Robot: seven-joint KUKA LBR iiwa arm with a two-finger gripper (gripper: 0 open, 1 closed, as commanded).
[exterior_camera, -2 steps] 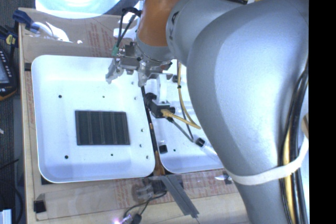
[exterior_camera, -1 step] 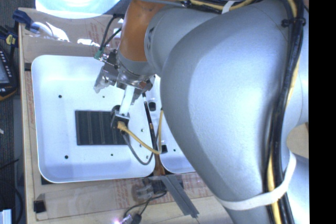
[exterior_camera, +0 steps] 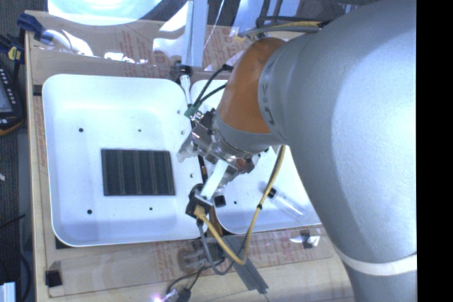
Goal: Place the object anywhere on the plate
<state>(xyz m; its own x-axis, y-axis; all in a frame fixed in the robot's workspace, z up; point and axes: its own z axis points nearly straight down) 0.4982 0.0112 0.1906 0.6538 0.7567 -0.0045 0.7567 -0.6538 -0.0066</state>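
A dark ribbed rectangular plate (exterior_camera: 138, 172) lies flat in the middle of the left white bin (exterior_camera: 64, 124). My gripper (exterior_camera: 197, 140) hangs over the divide between the two bins, just right of the plate's upper right corner, and the wrist with its orange band (exterior_camera: 244, 92) covers most of it. A small clear object (exterior_camera: 282, 200) lies on the floor of the right bin (exterior_camera: 244, 223), below and to the right of the gripper and apart from it.
The grey arm (exterior_camera: 354, 131) covers most of the right bin. Clear upright panels (exterior_camera: 198, 25) stand behind the bins. Cables (exterior_camera: 212, 251) run along the wooden bench's front edge.
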